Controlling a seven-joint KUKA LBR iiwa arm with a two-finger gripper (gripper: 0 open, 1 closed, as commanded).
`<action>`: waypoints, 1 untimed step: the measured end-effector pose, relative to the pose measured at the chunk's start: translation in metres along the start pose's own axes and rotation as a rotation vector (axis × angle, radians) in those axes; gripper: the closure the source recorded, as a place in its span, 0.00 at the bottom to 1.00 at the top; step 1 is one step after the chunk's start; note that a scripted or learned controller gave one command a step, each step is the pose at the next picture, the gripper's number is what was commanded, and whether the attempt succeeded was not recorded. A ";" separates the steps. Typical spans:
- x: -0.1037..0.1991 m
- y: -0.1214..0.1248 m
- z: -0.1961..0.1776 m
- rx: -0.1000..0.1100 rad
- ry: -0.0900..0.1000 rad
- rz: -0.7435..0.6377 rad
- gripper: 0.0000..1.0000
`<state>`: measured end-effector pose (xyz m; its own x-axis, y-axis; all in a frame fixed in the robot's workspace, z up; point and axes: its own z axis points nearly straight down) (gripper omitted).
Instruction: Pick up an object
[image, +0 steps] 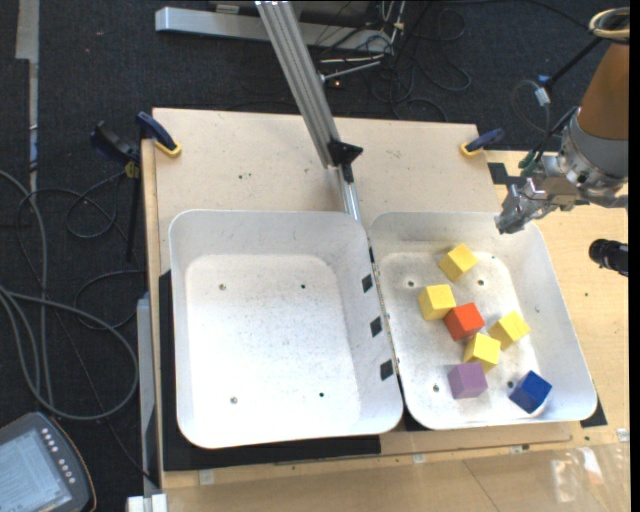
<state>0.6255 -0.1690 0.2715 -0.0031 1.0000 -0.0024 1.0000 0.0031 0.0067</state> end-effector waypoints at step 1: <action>0.059 -0.002 0.016 0.009 0.004 -0.005 1.00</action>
